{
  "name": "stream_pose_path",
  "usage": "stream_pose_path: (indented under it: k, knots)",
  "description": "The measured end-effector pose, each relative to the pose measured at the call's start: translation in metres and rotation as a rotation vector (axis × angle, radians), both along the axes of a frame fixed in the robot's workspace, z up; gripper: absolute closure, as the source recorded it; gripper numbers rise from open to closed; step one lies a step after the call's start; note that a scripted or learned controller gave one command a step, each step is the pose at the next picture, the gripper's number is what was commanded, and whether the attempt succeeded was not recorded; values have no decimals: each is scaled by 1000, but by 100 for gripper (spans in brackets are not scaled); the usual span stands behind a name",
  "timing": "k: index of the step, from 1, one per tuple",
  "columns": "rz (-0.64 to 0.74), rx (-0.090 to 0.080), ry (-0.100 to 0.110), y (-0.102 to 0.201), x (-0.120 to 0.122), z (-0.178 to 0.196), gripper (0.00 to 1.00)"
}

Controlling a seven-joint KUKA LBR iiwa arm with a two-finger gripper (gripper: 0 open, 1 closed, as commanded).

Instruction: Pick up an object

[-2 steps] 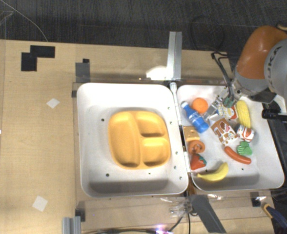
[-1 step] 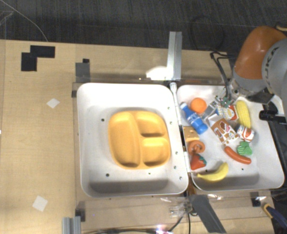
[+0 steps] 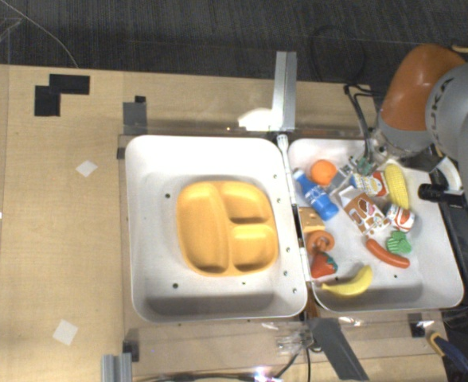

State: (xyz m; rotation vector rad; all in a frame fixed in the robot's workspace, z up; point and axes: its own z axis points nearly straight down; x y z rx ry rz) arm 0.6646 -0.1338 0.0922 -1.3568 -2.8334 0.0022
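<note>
Banana (image 3: pixel 350 282), yellow, curved, right bin's (image 3: pixel 441 289) front edge

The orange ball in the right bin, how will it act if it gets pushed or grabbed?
The orange ball looks round and smooth, so it would probably roll when nudged. The blue bottle beside it may stop it rolling that way. Its curved surface might slip out of a two-finger pinch unless gripped across the middle.
</note>
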Motion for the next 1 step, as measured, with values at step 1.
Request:
stream_pose_path:
  k: [1]
  knots:
    - [-36, 6, 5, -2, 1, -2, 0]
